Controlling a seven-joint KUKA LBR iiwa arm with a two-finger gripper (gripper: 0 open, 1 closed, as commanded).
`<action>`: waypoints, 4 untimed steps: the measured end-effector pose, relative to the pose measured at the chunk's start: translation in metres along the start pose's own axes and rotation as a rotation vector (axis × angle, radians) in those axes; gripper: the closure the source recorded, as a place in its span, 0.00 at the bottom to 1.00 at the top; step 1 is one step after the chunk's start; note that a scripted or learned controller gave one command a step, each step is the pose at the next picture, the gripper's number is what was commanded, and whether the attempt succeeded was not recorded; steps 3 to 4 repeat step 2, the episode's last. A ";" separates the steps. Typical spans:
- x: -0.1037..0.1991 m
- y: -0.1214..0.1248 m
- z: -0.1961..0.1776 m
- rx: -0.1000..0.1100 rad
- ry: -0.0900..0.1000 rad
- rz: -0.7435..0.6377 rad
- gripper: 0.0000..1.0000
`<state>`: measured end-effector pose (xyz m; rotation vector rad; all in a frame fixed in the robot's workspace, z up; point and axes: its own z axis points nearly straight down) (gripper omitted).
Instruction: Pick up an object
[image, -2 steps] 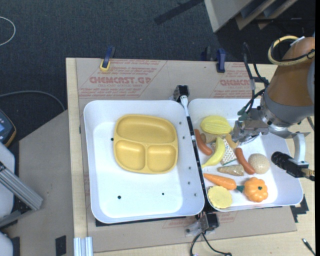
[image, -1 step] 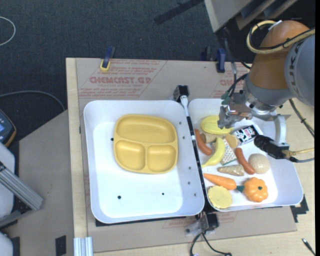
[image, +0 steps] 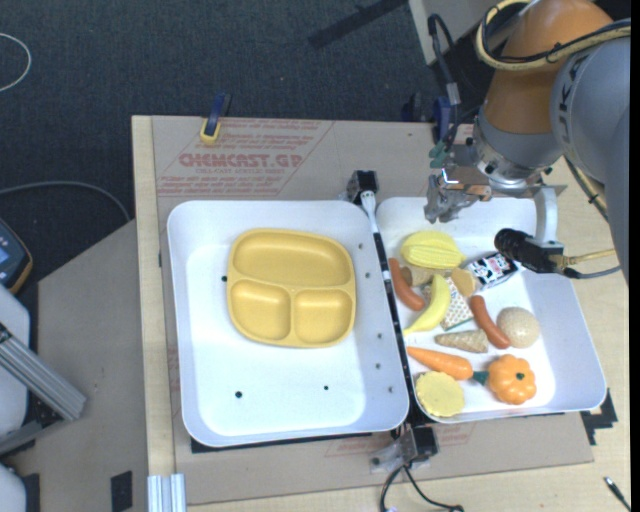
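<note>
Two bins sat side by side on the counter (image: 160, 300). The left bin (image: 200, 390) held a divided tray (image: 292, 287) toward its back. The right bin (image: 575, 350) held crowded toy foods: a carrot (image: 440, 361) lay near the front, with a pumpkin (image: 511, 379) to its right and a banana (image: 431, 304) behind it.

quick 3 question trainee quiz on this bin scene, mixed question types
1. True or false: the yellow tray lies in the left bin.
2. What lies nearest the right bin's front right corner? A) pumpkin B) banana C) corn
3. Fill in: the gripper hangs over the right bin's ____ left corner.

Key: 1 true; 2 A; 3 far
</note>
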<state>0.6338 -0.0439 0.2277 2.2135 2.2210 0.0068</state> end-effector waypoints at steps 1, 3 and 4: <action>0.002 -0.013 0.013 0.011 0.001 0.004 1.00; -0.004 -0.019 0.009 0.010 0.001 0.004 1.00; -0.004 -0.019 0.009 0.010 0.001 0.004 1.00</action>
